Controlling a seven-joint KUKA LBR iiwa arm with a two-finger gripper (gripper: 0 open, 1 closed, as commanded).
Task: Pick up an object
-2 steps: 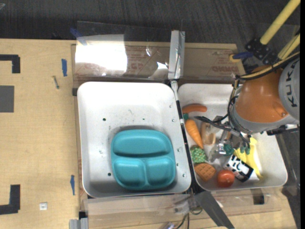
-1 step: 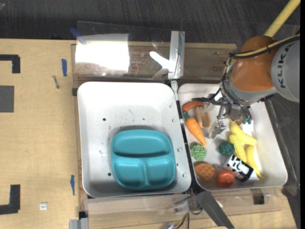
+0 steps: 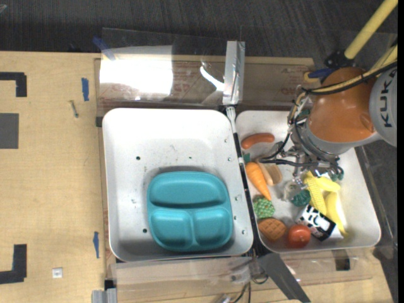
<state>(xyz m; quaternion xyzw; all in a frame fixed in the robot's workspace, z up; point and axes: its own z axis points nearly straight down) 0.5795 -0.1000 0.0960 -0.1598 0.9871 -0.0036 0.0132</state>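
The right bin (image 3: 369,232) holds several toy foods: a red sausage (image 3: 257,139), an orange carrot (image 3: 257,178), a yellow corn cob (image 3: 328,197), a red tomato (image 3: 299,235), a brown-orange piece (image 3: 271,228) and a black-and-white item (image 3: 315,220). My gripper (image 3: 302,177) hangs low over the middle of this bin, under the orange wrist band (image 3: 338,109), between the carrot and the corn. Cables and the wrist hide its tips.
The left bin (image 3: 126,137) bears a teal divided plate (image 3: 189,210) in its front half. A clear plastic sheet (image 3: 164,74) lies behind the bins. A metal divider post (image 3: 233,71) stands at the back between them.
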